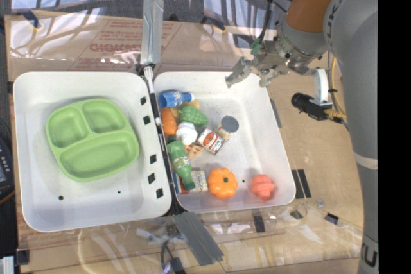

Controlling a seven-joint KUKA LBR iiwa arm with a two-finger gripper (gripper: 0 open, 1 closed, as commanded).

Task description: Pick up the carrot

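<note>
- In the camera view, the gripper [252,75] hangs over the far right corner of the right bin [273,131], its two fingers [235,77] spread apart with nothing between them.
- The carrot [168,121] lies in the right bin against its left wall, well apart from the gripper, down and to the left of it.
- Just beyond the carrot is a blue bottle [174,98]; beside it on the right sit a green broccoli-like piece [193,116] and a white item [187,133].
- Nearer the front of the bin are a small orange pumpkin [222,183] and a pink item [262,186].
- The left bin [32,202] holds a green divided plate [93,138].
</note>
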